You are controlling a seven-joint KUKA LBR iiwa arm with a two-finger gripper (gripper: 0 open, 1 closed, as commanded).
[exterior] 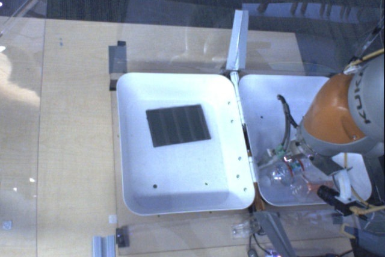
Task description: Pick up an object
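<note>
A dark grey ribbed rectangular pad (178,124) lies flat in the left bin (132,147), slightly above its middle. My gripper (290,158) is down low in the right bin (264,99), under the orange band of the wrist. It hangs over the bin's front left part. Just below it a small clear, glassy object (278,176) rests on the bin floor, close to the gripper's tip. Whether the two touch is hidden by the wrist and the clutter there.
The two bins meet at a raised divider rim (243,129). A metal bracket (237,39) stands behind the join. The arm's body covers the right half of the right bin. Bare wooden bench (66,129) stretches to the left.
</note>
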